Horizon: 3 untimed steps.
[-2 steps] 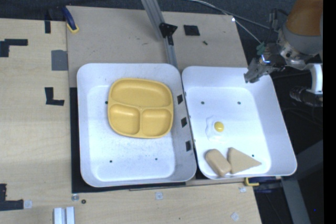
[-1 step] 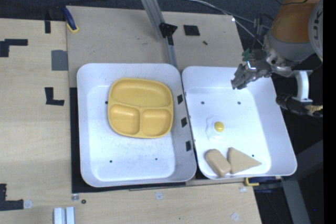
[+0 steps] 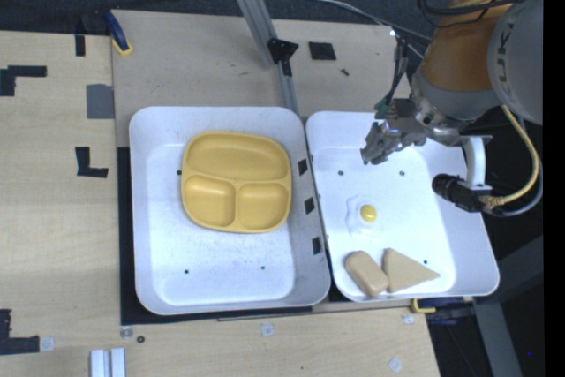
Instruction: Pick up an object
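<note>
Where two bins (image 3: 141, 190) sit: one yellow tray (image 3: 237, 181), three food pieces (image 3: 388, 271); tool (image 3: 378, 146) state unclear.

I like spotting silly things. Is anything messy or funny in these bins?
Nothing looks spilled or broken. The yellow plate sits flat in the left bin, turned a little crooked. The egg, bread roll and wedge lie in the right bin, under the gripper.

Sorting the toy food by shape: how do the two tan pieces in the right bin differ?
The tan roll is rounded and oblong; the tan wedge is flat-sided and triangular. The roll lies left, the wedge right, nearer the bin's corner. Both share a tan colour and sit side by side along the right bin front edge.
</note>
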Each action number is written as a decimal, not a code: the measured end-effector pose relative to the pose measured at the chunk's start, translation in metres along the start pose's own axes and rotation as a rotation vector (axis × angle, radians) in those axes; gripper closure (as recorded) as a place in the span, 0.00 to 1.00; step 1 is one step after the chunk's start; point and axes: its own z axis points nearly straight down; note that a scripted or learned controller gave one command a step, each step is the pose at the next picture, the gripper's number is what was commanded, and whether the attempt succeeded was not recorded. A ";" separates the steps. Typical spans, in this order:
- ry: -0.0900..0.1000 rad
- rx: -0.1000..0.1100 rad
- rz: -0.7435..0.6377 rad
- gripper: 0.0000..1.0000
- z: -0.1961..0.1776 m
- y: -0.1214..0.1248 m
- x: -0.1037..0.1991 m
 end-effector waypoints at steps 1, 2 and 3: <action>0.001 -0.001 -0.001 1.00 -0.004 -0.004 0.049; -0.001 0.000 0.000 1.00 0.008 -0.012 0.094; 0.000 -0.001 -0.003 1.00 0.001 -0.025 0.149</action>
